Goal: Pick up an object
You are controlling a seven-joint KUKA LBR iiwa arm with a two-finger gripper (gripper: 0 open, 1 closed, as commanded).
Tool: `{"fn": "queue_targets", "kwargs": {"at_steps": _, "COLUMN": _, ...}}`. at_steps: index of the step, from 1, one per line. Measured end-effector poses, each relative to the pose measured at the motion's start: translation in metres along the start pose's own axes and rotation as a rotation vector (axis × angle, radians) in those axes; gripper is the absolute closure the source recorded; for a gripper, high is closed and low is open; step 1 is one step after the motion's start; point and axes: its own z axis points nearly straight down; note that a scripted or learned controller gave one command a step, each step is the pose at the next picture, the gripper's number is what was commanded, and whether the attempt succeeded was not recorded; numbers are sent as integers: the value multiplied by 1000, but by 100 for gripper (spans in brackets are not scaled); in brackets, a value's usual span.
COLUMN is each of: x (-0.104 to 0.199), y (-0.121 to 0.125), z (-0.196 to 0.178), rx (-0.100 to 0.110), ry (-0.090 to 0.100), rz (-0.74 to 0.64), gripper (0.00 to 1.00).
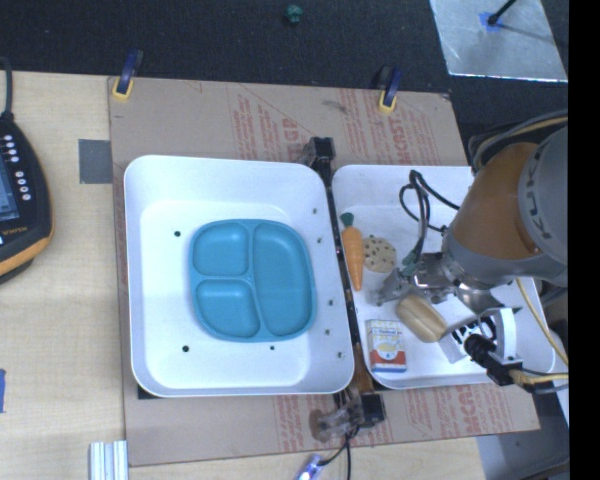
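Observation:
The right bin (380, 183) holds an orange carrot (353, 255) along its left wall and a round speckled cookie (379, 253) beside it. A tan bread roll (421, 317) and a small white and red carton (386, 346) lie near the front. My gripper (405, 286) hangs low over the middle of this bin, just right of the cookie and directly above the roll's upper end. Whether it touches the roll cannot be made out. The grey and orange arm covers the bin's right part.
The left bin (150, 193) holds a blue divided plate (252, 278). A teach pendant (5, 203) lies on the bench at far left. Black cables (420, 203) loop over the right bin near the arm. Clamps sit between the bins at front and back.

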Motion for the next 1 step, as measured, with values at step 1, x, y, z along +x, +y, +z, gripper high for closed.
{"fn": "queue_targets", "kwargs": {"at_steps": 1, "x": 1, "y": 32, "z": 0, "rx": 0, "ry": 2, "rz": 3, "gripper": 0}}
